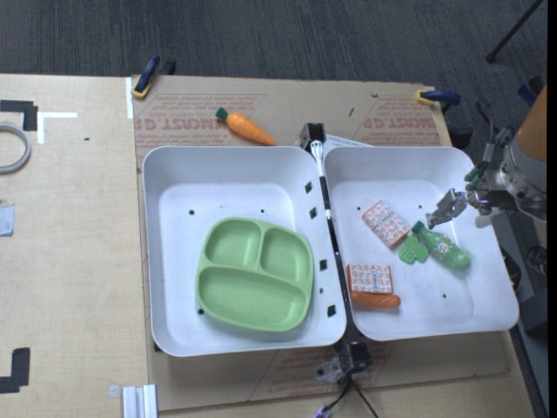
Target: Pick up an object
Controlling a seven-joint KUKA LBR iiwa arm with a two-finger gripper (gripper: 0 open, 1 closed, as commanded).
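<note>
Gripper (446, 208) hangs over the right bin (487, 316) near its right edge, just above the green bottle (439, 248); whether it is wide or narrow, I cannot tell. The bottle lies flat, long axis running from upper left to lower right. Looks light, rigid, smooth plastic, likely slippery, so pinch across the middle of its body. 2 small cartons and a carrot-like piece sit nearer the inner wall.

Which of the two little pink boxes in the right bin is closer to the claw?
The upper pink box, lying tilted near the green bottle, is closer to the claw. The other pink box sits lower, against the orange sausage.
</note>
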